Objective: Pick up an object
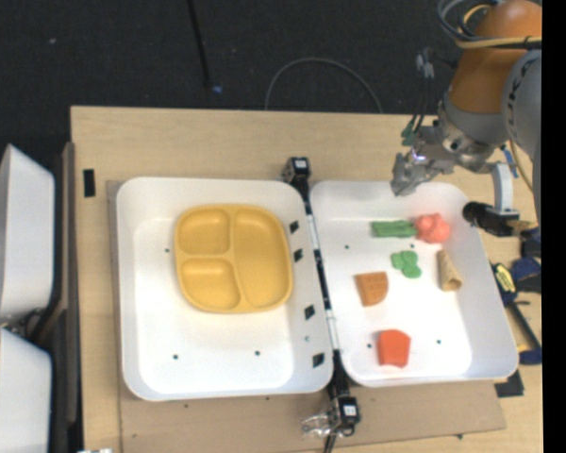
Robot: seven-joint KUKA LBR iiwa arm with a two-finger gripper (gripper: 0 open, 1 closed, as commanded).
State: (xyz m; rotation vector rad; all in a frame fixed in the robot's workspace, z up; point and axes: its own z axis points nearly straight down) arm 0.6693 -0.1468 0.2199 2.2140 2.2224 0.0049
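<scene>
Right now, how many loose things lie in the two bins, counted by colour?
Yellow: 1, the divided plate in the left bin.
Green: 2.
Pink: 1.
Orange: 1.
Red-orange: 1.
Tan: 1.
Total: 7.

No text, label, brand, number or sign can be read anywhere in the camera view (the resolution is too coarse for fine print).
</scene>
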